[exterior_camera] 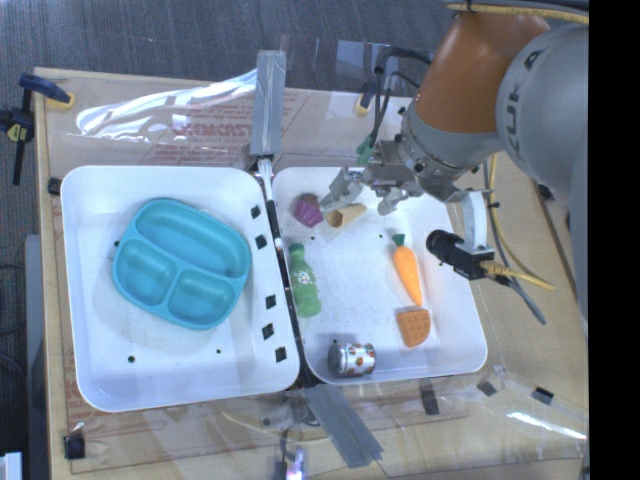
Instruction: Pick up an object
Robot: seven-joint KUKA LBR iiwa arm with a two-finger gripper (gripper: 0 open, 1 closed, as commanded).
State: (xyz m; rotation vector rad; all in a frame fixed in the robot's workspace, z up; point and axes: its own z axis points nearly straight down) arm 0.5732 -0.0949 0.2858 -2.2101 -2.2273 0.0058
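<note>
My gripper (pixel 358 200) hangs over the right white bin (pixel 360 293), near its far edge. Fingers (pixel 336 186) are spread wide and released, w/ nothing between them that I can see. The small tan cone-shaped piece (pixel 346 215) lies just under and beside the finger tip nearer the divider; can't tell if they touch. The purple rounded toy (pixel 307 209) sits next to the cone, close to the bin's far corner on the divider side.

Rest of the right bin: a green plastic bottle (pixel 303 281) lies lengthwise along the divider-side edge, abt mid-way. An orange toy carrot (pixel 406 273) w/ green top lies toward the opposite edge, green end pointing to the far edge. An orange waffle-textured block (pixel 413 326) sits just beside the carrot's tip, nearer side. A silver metal can (pixel 352 358) lies on its side at the near edge.

The left white bin (pixel 90 353) holds one light-blue divided plastic plate (pixel 182 263) w/ three compartments, roughly centred, flat on the floor.
</note>
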